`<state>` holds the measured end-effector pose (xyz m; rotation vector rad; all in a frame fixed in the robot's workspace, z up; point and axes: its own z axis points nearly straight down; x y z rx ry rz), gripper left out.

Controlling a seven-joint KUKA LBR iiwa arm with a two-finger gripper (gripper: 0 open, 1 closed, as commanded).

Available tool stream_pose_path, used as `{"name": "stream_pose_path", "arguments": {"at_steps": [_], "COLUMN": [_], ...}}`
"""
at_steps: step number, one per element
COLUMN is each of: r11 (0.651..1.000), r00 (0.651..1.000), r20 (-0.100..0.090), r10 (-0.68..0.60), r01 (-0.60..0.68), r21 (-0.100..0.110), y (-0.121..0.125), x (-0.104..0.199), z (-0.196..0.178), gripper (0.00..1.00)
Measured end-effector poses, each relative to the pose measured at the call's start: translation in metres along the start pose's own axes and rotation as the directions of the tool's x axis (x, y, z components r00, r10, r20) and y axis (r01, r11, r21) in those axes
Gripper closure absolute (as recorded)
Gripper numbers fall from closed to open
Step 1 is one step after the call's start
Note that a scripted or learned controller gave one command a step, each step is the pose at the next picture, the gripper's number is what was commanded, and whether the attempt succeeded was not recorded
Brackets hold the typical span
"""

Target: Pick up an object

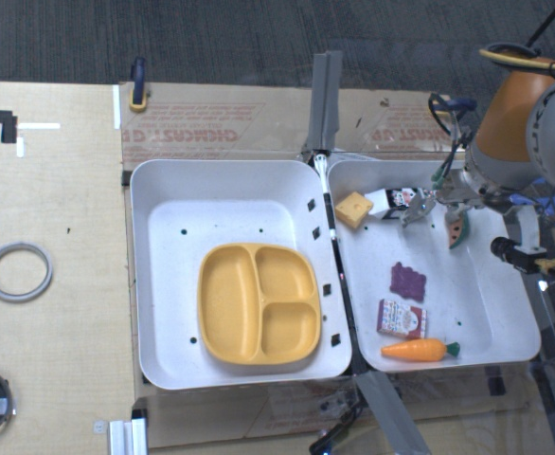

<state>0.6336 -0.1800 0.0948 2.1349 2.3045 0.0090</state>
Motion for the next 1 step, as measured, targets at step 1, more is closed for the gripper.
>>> {"name": "stream_pose_path", "arguments": {"at_steps": [1], "r11": [0.987], "r00": [0.987], "r20": [-0.018], "r10": [-0.159], "r01": [0.159], "r21": [-0.019], "y": [-0.0353], "x": [-0.015], "z": [-0.0048], "gripper": [0.0]}}
